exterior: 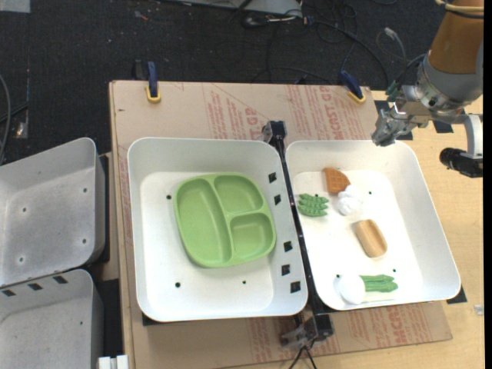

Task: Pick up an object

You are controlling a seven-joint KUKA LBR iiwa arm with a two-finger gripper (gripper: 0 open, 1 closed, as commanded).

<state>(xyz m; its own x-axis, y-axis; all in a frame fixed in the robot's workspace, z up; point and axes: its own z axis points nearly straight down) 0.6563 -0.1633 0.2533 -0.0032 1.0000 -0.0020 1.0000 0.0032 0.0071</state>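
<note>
Fingers' state: cannot tell; gripper (384,134) hovers at right bin (438,237) far corner rim, holding nothing visible. Below-left of it lies orange-brown toy chunk (335,180), then white lump (351,203), green leafy toy (313,204), tan bread-like piece (370,237).

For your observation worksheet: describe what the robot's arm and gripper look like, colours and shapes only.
The arm is a thick rounded tube with a broad orange band above a grey wrist section. The gripper is small, dark grey and metallic, an angular cluster of parts beside the right bin's far corner.
</note>
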